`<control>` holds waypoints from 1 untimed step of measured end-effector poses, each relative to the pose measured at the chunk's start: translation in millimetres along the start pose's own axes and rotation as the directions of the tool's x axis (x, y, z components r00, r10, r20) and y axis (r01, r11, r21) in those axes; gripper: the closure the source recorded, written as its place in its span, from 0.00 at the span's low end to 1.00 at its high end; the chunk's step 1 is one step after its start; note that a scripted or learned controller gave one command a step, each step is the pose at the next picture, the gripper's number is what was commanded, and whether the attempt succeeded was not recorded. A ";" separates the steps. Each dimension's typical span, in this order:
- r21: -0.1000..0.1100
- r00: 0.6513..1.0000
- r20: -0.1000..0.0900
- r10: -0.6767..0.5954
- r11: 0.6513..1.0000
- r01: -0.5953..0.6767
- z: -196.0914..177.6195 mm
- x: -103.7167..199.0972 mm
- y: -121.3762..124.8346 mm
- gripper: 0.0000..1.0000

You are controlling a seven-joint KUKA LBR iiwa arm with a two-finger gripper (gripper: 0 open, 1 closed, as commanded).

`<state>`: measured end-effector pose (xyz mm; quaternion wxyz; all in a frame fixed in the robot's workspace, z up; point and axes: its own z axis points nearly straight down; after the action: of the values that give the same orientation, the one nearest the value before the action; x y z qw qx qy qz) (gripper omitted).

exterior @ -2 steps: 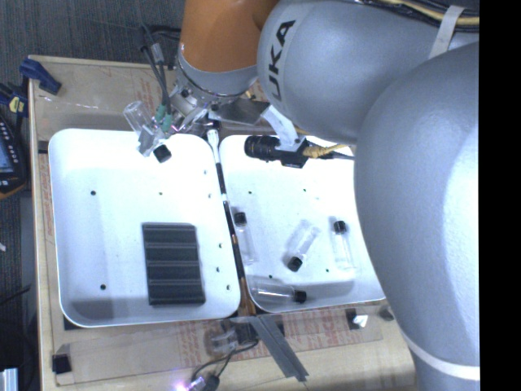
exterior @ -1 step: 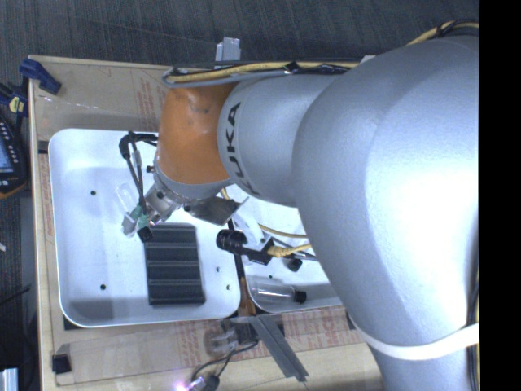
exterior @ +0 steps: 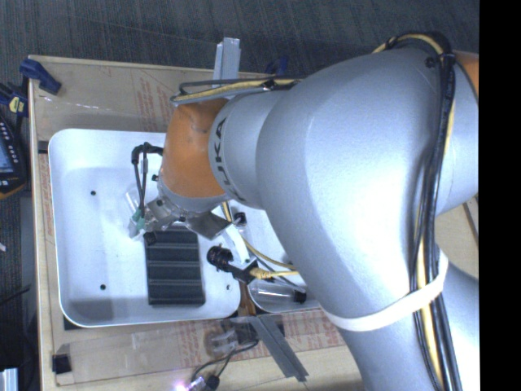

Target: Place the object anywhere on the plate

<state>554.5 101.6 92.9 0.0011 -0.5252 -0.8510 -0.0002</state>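
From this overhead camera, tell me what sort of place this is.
Most likely a robotics lab or test cell: a big grey industrial arm reaches over a shallow white bin set on a plywood bench, with loose cables at the bench's front edge.

A shallow white plastic bin [exterior: 77,218] sits on the left part of the wooden table [exterior: 106,96]. The rim of a second white bin [exterior: 277,304] shows just to its right. A blue clamp [exterior: 39,75] grips the table's far left corner. Dark grey carpet [exterior: 163,15] lies beyond the table. A black device with yellow trim [exterior: 10,157] sits at the left edge.
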 end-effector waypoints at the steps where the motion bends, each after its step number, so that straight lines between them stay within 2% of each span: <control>1: 0.000 0.993 0.002 -0.119 0.993 0.119 -99.4 -81.6 -86.5 1.00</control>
<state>514.0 -10.3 192.1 0.0002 -0.4733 -0.8809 0.0005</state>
